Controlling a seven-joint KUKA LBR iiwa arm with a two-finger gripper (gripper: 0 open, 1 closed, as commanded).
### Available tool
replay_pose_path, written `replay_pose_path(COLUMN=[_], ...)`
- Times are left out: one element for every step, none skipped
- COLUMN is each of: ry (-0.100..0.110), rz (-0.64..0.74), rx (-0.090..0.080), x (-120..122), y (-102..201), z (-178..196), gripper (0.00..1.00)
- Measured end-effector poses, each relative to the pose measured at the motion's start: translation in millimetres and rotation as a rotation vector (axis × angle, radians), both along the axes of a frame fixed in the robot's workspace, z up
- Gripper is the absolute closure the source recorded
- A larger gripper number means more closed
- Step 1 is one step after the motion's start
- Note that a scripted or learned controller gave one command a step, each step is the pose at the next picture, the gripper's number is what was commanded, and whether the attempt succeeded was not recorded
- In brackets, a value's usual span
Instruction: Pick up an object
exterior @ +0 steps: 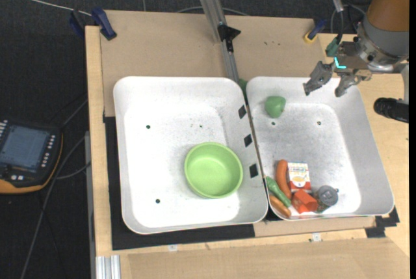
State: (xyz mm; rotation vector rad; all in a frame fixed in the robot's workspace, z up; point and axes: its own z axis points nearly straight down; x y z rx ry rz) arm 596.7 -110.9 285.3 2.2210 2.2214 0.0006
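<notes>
The gripper [330,84] hangs wide open with nothing in it, above the top right corner of the right bin [354,141]. A green ball [275,105] lies at that bin's top left. A carrot [281,175], a small box [298,173] and more toys crowd its bottom edge. A green bowl [213,170] sits left of the bin.

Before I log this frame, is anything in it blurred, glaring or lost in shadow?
Camera view: lighting is even, shadows soft; the green bowl and green ball read sharply. The hand is slightly soft-edged, with a small cyan light glowing just above it. The right bin shows no blown-out glare. The small items clustered in its near corner are too tightly packed to separate cleanly.
</notes>
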Motion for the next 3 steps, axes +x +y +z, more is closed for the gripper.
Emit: replay_pose_path(ry=[0.0, 0.005, 0.004], rz=[0.0, 0.0, 0.0], rx=[0.0, 0.0, 0.0], x=[0, -2, -8], y=[0, -1, -3], z=[0, -62, -106], gripper=[0.0, 0.0, 0.0])
